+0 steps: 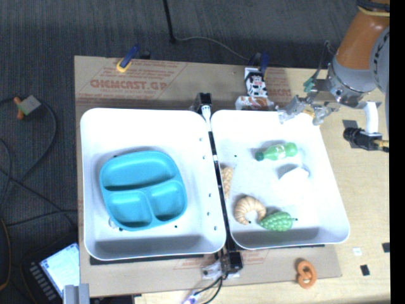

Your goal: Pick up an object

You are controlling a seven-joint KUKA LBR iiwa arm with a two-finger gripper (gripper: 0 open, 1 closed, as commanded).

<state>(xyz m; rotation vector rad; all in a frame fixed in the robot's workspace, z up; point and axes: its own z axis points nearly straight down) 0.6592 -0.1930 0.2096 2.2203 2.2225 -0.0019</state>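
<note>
I'm hovering the pincer (302,106), its grip state unreadable from here, over the right bin's (329,163) far rim while the green bottle (276,151) is lying below, risking clipping that rim and missing.

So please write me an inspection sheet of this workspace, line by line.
Surface: bench with two white bins, left bin and right bin.
Job's things: green bottle, white piece, croissant, green fruit, all in right bin.
Clutter: blue tray in left bin; orange ring on bench.
Grippers: gripper above right bin's far edge, holding nothing.
Cables: black cable on floor.
Surroundings: dark carpet.
</note>
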